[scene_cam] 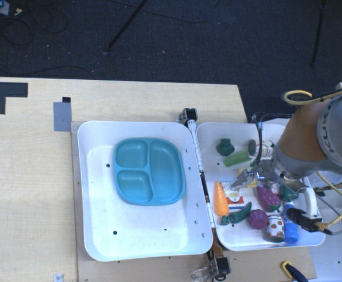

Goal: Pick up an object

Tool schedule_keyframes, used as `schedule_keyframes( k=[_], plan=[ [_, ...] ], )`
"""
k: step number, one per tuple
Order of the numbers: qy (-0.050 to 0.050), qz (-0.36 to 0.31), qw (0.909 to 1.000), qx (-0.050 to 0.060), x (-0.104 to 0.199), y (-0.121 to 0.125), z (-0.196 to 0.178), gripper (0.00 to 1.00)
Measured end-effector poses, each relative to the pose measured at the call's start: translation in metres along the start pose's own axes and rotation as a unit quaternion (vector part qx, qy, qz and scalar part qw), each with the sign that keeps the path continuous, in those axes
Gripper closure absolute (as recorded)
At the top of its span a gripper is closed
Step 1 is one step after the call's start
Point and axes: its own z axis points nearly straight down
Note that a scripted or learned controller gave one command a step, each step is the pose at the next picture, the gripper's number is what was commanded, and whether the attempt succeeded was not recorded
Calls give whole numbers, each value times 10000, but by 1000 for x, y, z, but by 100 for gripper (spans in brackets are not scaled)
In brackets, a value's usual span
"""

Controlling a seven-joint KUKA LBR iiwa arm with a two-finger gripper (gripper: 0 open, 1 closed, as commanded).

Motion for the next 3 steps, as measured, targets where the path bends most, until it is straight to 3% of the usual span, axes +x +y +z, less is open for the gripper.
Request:
schedule_keyframes(
  k=[1, 2, 3],
  plan=[
    [-3, 6, 10000, -8, 41, -3, 0, 0],
    [16, -5, 10000, 61, 48, 78, 1, 0],
    [15, 2, 10000, 64, 21, 21, 5, 0]
  ],
)
